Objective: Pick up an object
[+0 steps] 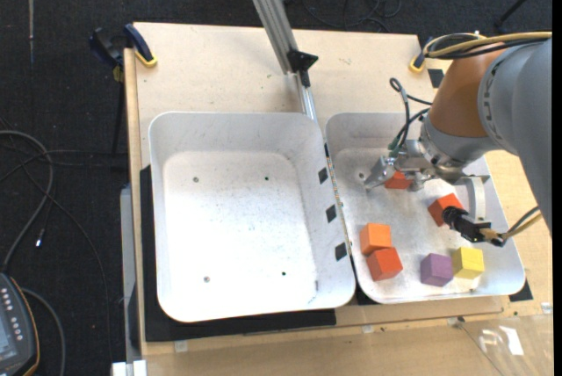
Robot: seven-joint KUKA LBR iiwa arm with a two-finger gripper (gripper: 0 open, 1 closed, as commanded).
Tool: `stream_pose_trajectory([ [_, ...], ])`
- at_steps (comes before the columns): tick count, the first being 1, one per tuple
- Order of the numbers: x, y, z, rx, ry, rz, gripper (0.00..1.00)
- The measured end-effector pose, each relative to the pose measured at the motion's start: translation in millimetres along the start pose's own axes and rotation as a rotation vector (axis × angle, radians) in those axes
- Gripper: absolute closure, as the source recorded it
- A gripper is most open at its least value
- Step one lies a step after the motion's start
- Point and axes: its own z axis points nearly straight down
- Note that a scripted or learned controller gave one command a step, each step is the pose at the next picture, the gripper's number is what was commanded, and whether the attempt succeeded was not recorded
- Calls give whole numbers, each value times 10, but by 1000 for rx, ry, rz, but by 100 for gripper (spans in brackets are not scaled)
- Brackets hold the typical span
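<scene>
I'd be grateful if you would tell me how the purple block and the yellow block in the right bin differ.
The purple block is purple; the yellow block is yellow. The purple block lies nearer the two orange blocks, the yellow block nearer the right bin's right-hand rim. The purple block's top looks slightly more angular and tilted. Both are small blocks, side by side near the front rim, away from the gripper.

Arm reaches in from right — hand (397,176) low.
</scene>
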Motion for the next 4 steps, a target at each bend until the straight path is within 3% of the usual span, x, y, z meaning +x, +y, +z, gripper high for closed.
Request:
stream_pose_trajectory([
  [1,-9,-5,-103,-1,0,2,100],
  [2,-9,-7,-98,0,0,2,0],
  [3,209,522,3,-2,1,0,0],
  [4,241,271,4,5,1,6,0],
])
